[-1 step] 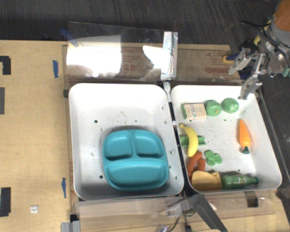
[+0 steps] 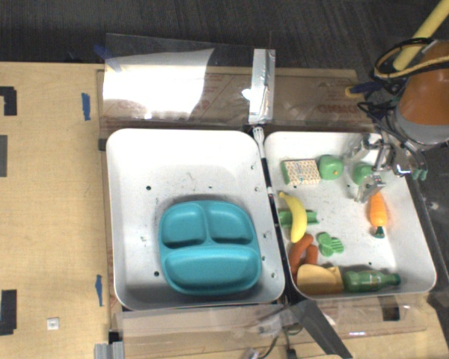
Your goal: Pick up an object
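Note:
The right bin (image 2: 415, 223) holds several toy foods. An orange carrot (image 2: 378, 211) lies near its right wall. A green bottle (image 2: 369, 280) and a tan wedge (image 2: 319, 277) lie along the front. A yellow banana (image 2: 295, 215) lies at the left, with a red sausage (image 2: 302, 251) and a small green piece (image 2: 329, 243) just in front of it. At the back sit a checkered block (image 2: 301, 172) and a green round piece (image 2: 330, 167). My gripper (image 2: 369, 169) hangs low over the back right of this bin, just behind the carrot, with a small green thing (image 2: 361, 175) right at it.
The left bin (image 2: 135, 163) holds a teal divided plate (image 2: 208, 247) toward its front. A clear plastic sheet (image 2: 172, 81) and a taped strip (image 2: 262, 84) stand behind the bins. Yellow and black cables (image 2: 404, 54) trail off the arm (image 2: 428, 103) at the upper right.

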`<move>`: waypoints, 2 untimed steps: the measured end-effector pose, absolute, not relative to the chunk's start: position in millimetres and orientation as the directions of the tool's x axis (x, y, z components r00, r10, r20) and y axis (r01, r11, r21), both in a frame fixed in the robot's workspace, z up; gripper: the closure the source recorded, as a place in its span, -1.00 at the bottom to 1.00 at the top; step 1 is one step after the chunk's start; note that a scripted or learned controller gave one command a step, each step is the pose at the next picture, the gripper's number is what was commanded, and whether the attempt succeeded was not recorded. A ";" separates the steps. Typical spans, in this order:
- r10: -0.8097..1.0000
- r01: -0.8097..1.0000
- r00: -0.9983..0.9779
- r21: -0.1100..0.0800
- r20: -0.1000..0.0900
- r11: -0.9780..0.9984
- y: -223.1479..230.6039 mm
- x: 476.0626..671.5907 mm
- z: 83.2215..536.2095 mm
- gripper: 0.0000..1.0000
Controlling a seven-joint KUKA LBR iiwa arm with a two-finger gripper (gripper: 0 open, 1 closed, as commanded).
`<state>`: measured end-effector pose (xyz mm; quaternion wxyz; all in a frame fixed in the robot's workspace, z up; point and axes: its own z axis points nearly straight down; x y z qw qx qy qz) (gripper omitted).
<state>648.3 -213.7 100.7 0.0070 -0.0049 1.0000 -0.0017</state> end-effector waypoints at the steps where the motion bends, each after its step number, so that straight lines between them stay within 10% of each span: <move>1: -0.022 -0.022 -1.000 -0.002 -0.009 1.000 -193.1 599.2 88.1 -1.00; 2: -0.096 -0.096 -0.995 -0.002 -0.008 0.995 -206.5 590.1 88.3 -1.00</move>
